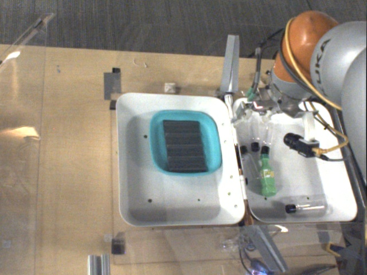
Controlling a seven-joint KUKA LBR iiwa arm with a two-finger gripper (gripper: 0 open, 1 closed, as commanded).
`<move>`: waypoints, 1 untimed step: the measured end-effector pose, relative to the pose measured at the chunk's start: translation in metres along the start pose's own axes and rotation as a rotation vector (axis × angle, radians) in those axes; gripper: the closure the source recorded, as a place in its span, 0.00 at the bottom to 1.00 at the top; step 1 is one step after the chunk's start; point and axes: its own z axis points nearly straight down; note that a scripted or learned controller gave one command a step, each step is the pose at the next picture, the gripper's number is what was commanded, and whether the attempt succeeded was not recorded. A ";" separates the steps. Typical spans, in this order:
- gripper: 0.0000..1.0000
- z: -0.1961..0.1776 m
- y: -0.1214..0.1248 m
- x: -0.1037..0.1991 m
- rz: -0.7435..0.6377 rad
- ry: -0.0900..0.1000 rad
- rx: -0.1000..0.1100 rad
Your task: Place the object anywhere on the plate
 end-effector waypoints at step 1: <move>0.00 -0.253 -0.084 -0.011 0.081 -0.001 -0.005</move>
